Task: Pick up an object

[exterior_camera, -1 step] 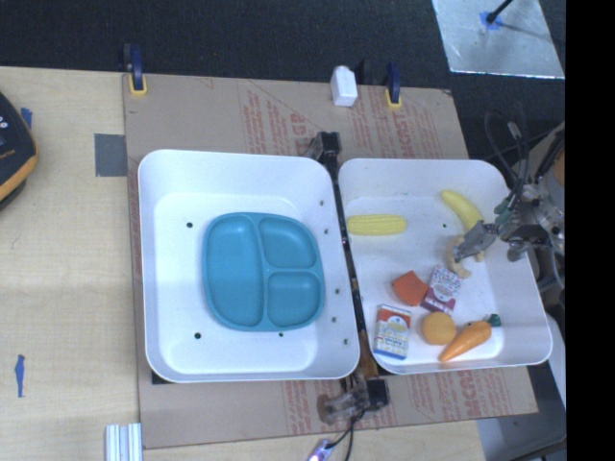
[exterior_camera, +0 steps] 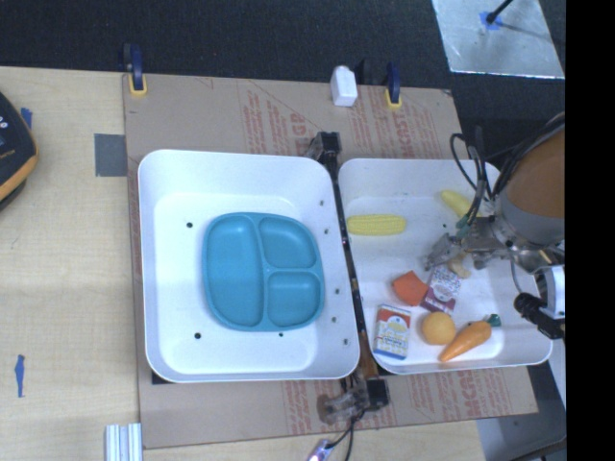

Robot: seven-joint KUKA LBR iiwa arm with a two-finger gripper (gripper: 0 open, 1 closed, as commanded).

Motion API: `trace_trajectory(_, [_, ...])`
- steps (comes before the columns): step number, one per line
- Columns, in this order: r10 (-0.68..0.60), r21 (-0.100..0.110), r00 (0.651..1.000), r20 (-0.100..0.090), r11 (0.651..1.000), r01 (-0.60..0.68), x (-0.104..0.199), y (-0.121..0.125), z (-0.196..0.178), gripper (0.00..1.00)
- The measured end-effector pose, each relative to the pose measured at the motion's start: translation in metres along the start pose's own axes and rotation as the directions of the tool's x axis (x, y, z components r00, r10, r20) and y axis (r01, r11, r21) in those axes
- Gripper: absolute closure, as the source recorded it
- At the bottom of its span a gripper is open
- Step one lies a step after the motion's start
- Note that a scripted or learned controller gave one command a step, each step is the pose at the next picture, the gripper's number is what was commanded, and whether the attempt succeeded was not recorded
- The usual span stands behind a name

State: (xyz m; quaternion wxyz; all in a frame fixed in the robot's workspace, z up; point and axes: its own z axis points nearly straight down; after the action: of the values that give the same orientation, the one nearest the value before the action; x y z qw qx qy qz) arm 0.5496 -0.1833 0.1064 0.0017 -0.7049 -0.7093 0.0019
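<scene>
Right now the tool (exterior_camera: pixel 450 255) hovers just above a small packet (exterior_camera: pixel 443 287); its grip state is unclear

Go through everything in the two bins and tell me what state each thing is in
Blue plate: flat in the left bin, nothing on it.
Corn: lying on its side.
Carrot: lying by the near wall.
Small carton: lying flat.
Orange ball: resting between carton and carrot.
Red block: resting free.
Gripper: low over the right bin.

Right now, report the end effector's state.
End effector: low over the right bin near a small packet; open or closed cannot be told.
</scene>
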Motion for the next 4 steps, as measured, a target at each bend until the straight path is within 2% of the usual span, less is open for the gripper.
trace_trajectory(1, [-0.002,0.0,1.0,0.001,1.0,0.002,-0.001,0.0,-0.011,1.0])
trace_trajectory(2, [0.002,-0.004,1.0,0.0,1.0,-0.002,0.007,-0.014,-0.058,1.0])
trace_trajectory(3, [0.002,-0.003,1.0,0.001,1.0,-0.002,0.007,-0.015,-0.058,0.0])
trace_trajectory(4, [0.0,-0.001,1.0,0.001,1.0,0.0,0.006,0.021,0.015,0.0])
